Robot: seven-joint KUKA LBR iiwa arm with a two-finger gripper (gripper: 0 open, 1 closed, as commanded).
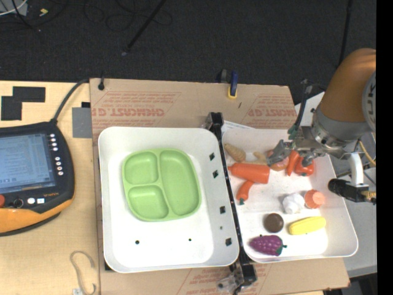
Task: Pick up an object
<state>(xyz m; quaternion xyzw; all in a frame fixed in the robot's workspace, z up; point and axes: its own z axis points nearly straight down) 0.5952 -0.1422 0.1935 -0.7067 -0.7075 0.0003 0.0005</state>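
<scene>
My gripper (295, 157) hangs low over the back of the right bin (344, 235), open, with its fingers spread to either side of a small red-orange object (293, 163) that lies on the bin floor. Just left of it lie an orange carrot (250, 172) and a tan piece (234, 152). Nearer the front sit a white object (293, 201), a small orange piece (314, 198), a brown ball (273, 222), a yellow banana (306, 225) and purple grapes (266, 245).
The left bin (116, 238) holds a green divided plate (161, 184). A black divider rail (225, 189) runs between the bins. A teach pendant (31, 174) lies on the bench at far left. The arm's orange band (350, 94) rises at the right.
</scene>
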